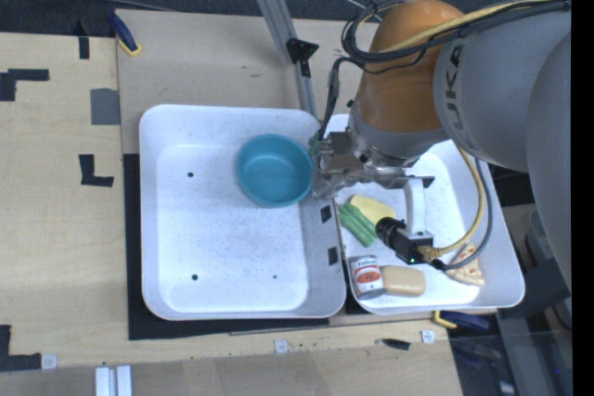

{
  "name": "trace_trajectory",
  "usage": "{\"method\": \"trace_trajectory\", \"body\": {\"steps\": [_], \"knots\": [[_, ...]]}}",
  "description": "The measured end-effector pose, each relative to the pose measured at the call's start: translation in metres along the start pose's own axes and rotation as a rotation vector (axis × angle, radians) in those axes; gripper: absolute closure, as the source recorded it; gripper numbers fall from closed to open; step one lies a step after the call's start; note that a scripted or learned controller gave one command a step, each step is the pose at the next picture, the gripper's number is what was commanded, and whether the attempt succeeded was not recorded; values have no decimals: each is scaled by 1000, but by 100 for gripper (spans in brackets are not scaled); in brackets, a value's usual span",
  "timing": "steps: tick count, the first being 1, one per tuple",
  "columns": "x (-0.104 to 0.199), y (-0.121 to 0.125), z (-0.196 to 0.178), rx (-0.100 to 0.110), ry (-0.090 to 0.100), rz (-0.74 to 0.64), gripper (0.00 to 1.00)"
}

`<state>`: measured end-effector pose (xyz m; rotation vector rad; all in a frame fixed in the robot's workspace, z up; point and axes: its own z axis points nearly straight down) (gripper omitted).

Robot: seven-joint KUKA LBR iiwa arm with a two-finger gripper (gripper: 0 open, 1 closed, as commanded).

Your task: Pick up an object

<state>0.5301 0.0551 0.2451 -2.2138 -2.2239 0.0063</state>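
A blue bowl (273,169) sits in the upper right part of the left white bin (186,236), its open side up. My gripper (322,173) hangs over the wall between the two bins, right against the bowl's right rim. The grey and orange wrist covers most of it from above. The right bin (497,278) holds a green item (355,224), a yellow item (369,206), a red and white can (366,275) and a pale tan block (405,282) near its front edge.
A small tan object (470,272) lies at the right bin's front right. A black cable connector (397,239) dangles over the right bin's contents. A slanted metal pole (274,5) rises behind the bins. The arm's bulk covers the right bin's back half.
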Motion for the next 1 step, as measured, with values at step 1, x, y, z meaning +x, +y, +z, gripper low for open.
{"method": "trace_trajectory", "body": {"steps": [1], "knots": [[40, -20, 7, 0, 0, -1, 100]]}}
